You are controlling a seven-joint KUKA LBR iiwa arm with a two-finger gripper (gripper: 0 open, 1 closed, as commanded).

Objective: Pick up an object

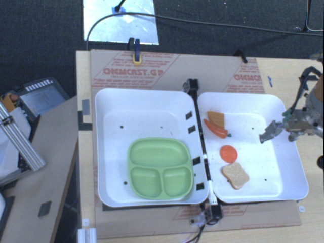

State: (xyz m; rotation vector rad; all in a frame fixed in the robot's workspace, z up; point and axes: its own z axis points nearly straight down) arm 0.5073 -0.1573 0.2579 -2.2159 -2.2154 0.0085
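The right bin (pixel 291 184) holds a red chili pepper (pixel 216 129), an orange-brown wedge (pixel 216 118) just behind it, a red-orange round slice (pixel 228 153) and a slice of toast (pixel 235 175). My gripper (pixel 267 133) hovers over the right side of that bin, to the right of all the food items and apart from them. Nothing shows between its fingers.
The left bin (pixel 109 110) holds a green divided plate (pixel 160 167). A black divider with clips (pixel 197 140) runs between the bins. Cables and a yellow clamp (pixel 136 52) lie beyond the bench's far edge. Grey equipment stands at the far left.
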